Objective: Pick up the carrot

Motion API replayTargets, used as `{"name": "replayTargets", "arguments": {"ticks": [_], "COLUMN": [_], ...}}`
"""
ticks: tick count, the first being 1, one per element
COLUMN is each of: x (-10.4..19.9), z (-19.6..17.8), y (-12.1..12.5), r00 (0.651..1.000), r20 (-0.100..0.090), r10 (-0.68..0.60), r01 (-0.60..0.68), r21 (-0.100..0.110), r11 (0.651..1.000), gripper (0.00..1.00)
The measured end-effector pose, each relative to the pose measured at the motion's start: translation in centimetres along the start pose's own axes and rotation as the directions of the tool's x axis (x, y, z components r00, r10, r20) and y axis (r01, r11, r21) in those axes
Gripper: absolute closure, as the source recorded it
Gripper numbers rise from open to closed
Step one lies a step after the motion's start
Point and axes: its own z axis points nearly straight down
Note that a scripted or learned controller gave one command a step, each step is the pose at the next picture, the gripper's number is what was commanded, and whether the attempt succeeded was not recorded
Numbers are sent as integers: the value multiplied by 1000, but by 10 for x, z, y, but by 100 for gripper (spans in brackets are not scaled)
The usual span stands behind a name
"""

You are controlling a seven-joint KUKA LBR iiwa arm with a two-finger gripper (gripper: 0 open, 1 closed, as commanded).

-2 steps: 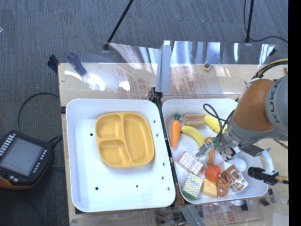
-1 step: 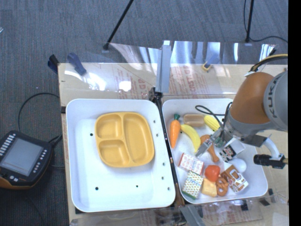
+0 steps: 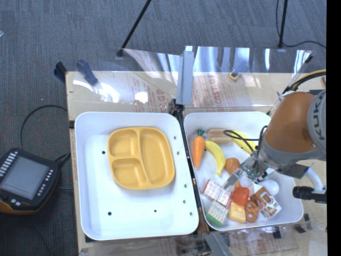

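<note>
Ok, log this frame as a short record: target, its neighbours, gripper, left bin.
target: carrot, lying at the left edge of the right bin, green top pointing away from the camera
neighbours: banana just to its right, hot dog beyond that
gripper: gripper low over the toy food in the middle of the right bin, to the right of the carrot and apart from it
held: nothing seen between the fingers
left bin: left bin holds a yellow divided plate
task state: carrot not yet picked up
</note>
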Motion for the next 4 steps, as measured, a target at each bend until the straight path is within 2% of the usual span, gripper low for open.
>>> {"name": "replayTargets", "arguments": {"ticks": [1,2,3,4], "x": [-12,39,39,30], "z": [17,18,13,10], "y": [17,40,39,27], "r00": [967,900,899,944], "r20": [2,-1,-4,-1], "r10": [-256,436,437,329], "r01": [256,-436,-437,-329], "r21": [-1,3,9,3], "r11": [967,900,899,944], "gripper": [0,0,100,100]}}
